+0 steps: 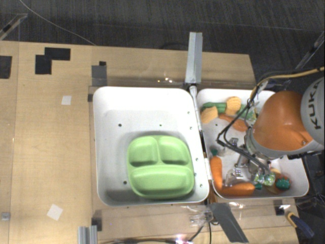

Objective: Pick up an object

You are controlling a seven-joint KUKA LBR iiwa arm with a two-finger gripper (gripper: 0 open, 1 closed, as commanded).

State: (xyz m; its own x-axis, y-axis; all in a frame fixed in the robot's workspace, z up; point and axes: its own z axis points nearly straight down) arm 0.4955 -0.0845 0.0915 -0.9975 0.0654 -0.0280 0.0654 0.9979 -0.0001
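Orange-banded wrist of the arm (282, 121) stands highest over the right bin (304, 184), and below it the tool (244, 173) is lowered among the toy food at that bin's near side; whether it is wide, narrow or holding anything cannot be told. Beside the tool on its left lies an upright carrot (217, 170), a second carrot (238, 189) lies just beneath it, and a corn cob (233, 104) sits well beyond it at the far end. Farther left of the tool, the left bin (109, 111) on the tabletop (45, 151) carries a green divided tray (160, 166).
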